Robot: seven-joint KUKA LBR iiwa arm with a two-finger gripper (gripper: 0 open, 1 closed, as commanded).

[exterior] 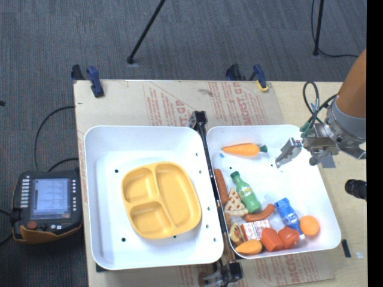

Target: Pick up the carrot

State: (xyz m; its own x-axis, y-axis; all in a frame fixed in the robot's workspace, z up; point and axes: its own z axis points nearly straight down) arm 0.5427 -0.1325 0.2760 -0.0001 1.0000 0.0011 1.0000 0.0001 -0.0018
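Wooden bench [149, 97] clamped at its far edge, bearing 2 shallow white bins side by side. Left bin [102, 154] holding a yellow 3-compartment tray [160, 200], set roughly at its middle. Right bin [317, 190] crowded along its near and left sides with toy food: a green bottle [245, 191], tilted, a long sausage [221, 187] beside the left wall, a pizza slice [234, 203], a short sausage [259, 213], a blue packet [286, 211], an orange ball [309, 225] and red pieces [280, 238] at the near wall. Grey arm [353, 109] reaching in from the right, above the right bin's far right corner. Gripper [306, 153] hanging over the far right part of that bin, 1 finger [288, 153] seen slanting down and leftward; spread of the fingers impossible to tell, nothing seen between them. Carrot [242, 150] lying on its side on the bin floor near the far wall, green top pointing right, toward the gripper. Carrot left of the gripper, apart from it, with bare white floor between the green top and the finger. Handheld control pendant [46, 205] on the floor left of the bench.
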